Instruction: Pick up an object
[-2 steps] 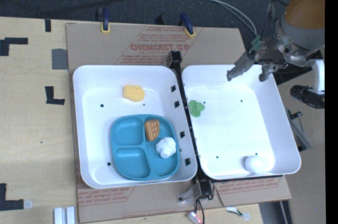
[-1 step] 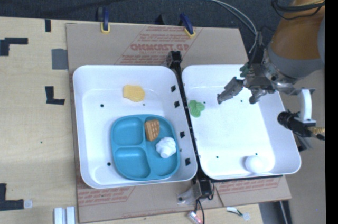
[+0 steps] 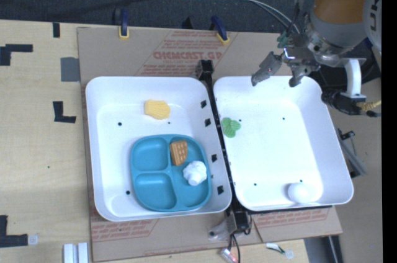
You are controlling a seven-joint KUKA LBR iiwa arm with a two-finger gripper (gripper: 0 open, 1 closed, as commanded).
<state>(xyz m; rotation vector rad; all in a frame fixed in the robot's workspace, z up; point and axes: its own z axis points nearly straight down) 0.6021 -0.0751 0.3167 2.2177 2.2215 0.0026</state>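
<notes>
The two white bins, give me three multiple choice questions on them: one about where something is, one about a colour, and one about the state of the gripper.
1. Where is the blue tray?
A. In the left bin
B. In the right bin
C. On the cardboard outside both bins

2. What colour is the small object by the right bin's left wall?
A. Red
B. Green
C. Black

3. How is the gripper?
A. Shut on the yellow object
B. Open, with nothing between its fingers
C. Pressed down on the blue tray

Answers:
1 A: the tray lies in the left bin, near its front.
2 B: it is green against the white floor of the right bin.
3 B: its fingers are spread over the right bin's back edge, nothing between them.
</notes>
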